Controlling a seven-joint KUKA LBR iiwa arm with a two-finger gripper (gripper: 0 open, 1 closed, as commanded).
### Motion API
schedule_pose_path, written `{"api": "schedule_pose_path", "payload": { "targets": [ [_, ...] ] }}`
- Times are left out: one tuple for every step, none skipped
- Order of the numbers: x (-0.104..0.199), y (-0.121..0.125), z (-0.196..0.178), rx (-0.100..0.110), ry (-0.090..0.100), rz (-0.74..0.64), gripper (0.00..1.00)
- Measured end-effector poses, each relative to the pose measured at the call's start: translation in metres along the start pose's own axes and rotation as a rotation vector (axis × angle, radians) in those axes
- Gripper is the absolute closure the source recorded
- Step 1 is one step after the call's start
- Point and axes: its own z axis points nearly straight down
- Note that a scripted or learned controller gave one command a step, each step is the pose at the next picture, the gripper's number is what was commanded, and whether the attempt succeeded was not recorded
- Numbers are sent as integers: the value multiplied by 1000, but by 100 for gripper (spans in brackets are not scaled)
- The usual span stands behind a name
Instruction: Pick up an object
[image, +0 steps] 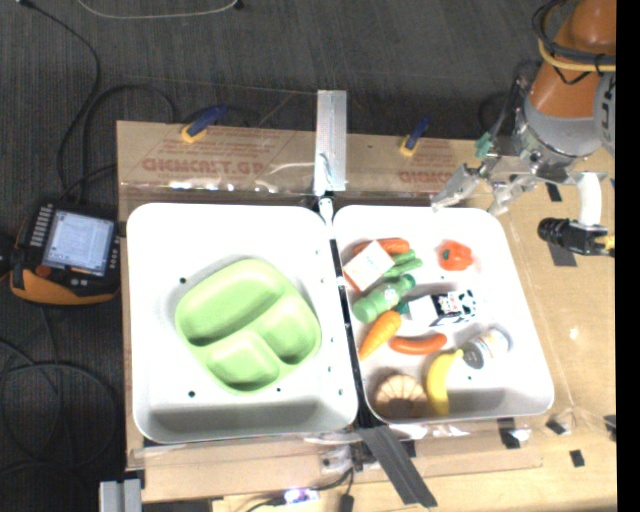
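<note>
The gripper hangs at upper right, above the right bin's far corner; the left bin holds 1 green tray.

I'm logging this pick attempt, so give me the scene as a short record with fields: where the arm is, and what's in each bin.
arm: gripper above the far right corner of the right bin, over the bench
held item: none seen
left bin: green divided tray
right bin: banana, carrot, red pepper, green bottle, bread roll, small carton, other small items
far side: upright metal post between the bins
</note>
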Motion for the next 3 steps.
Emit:
{"api": "schedule_pose_path", "payload": {
  "targets": [
    [14, -4, 157, -3, -1, -13, 0],
    [-6, -21, 184, -10, -3, -36, 0],
    [-6, -20, 172, -15, -2, -36, 100]
  ]
}}
